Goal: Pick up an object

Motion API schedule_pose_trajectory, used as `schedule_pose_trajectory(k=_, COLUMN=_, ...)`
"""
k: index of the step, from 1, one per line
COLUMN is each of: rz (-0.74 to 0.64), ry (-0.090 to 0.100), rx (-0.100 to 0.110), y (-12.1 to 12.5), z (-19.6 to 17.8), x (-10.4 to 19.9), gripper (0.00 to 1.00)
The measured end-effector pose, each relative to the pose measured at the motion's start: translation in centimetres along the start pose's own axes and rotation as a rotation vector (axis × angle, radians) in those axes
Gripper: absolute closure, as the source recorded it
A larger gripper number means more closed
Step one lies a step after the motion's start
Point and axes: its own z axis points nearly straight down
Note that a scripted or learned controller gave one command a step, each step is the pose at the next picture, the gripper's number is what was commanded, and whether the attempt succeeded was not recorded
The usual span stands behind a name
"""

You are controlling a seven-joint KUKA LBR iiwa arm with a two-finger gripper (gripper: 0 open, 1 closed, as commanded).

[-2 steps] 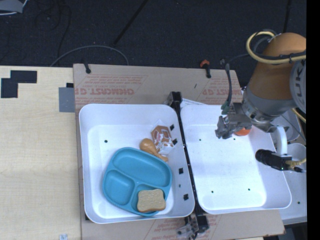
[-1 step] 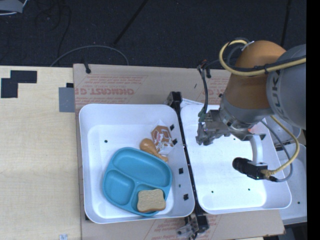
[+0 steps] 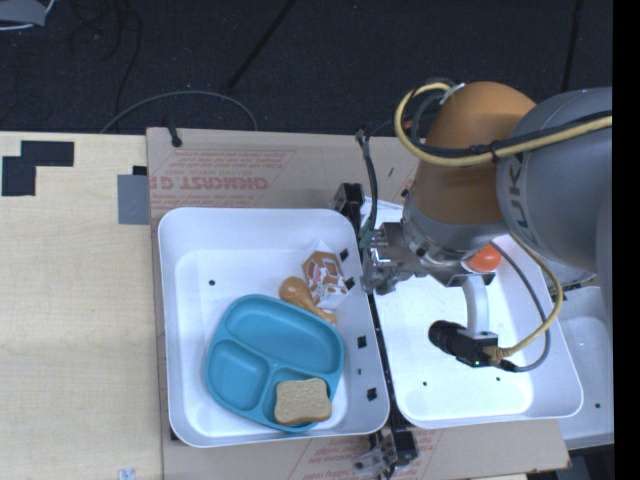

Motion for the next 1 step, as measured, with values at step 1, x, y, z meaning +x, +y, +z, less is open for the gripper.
schedule_pose_trajectory(k=1, rz=0.0, ry=-0.001, rx=0.003, y=0.01, z=1.47, x=5.28, gripper=1.0)
